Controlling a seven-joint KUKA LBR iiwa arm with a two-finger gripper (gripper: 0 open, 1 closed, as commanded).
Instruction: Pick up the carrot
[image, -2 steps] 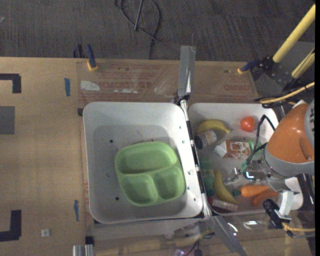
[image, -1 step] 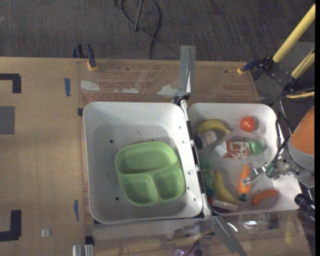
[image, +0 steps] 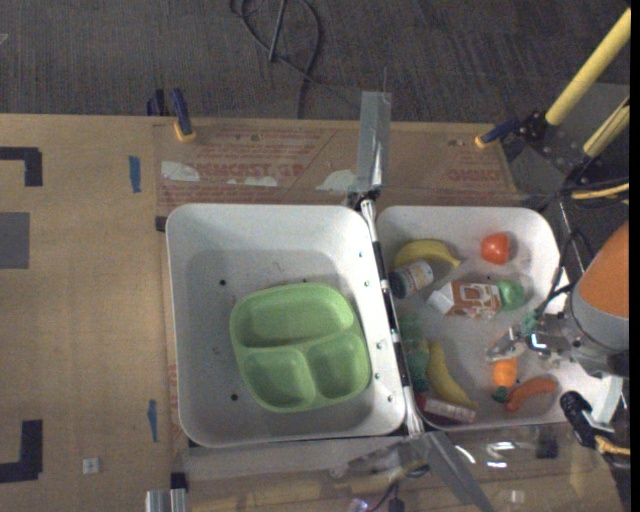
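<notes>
While the grey arm with the orange band (image: 612, 285) reaches in from the right, its two-finger gripper (image: 522, 343) hangs over the right white bin (image: 545, 228), can't tell if it's open or shut. The orange carrot (image: 531, 393) lies near the bin's front right corner, just below the gripper. The green divided plastic tray (image: 300, 345) sits in the left white bin (image: 200, 240)

A green divided tray (image: 298, 345) lay in the left bin (image: 200, 250). The right bin (image: 535, 225) held two bananas (image: 425, 251), a tomato (image: 495, 247) and a small bottle (image: 411, 277).
</notes>
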